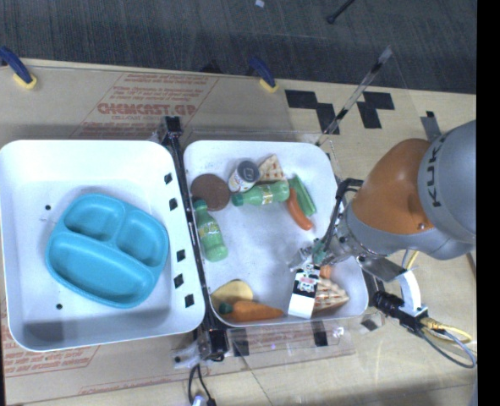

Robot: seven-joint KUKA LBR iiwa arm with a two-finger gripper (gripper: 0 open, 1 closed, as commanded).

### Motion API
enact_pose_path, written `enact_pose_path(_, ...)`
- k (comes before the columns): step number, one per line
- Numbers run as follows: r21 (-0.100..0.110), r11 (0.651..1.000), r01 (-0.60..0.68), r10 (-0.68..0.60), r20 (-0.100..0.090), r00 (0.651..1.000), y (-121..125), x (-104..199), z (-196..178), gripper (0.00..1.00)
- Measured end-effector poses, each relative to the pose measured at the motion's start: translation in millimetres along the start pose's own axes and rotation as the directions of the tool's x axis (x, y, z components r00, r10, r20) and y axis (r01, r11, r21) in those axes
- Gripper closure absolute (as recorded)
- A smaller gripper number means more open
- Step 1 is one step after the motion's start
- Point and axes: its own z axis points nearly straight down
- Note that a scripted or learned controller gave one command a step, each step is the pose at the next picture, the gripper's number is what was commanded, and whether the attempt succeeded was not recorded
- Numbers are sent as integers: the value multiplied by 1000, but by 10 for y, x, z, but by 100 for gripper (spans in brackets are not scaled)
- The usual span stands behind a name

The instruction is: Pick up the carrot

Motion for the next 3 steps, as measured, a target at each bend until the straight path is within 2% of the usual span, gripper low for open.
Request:
enact_pose_path(1,5,942,336,-336,1,942,175,-123,-851,100)
enact_pose_path(2,7,942,335,-335,-3,942,164,-119,-834,0)
enact_pose_path(3,6,969,247,-247,-4,969,1,-65,279,0)
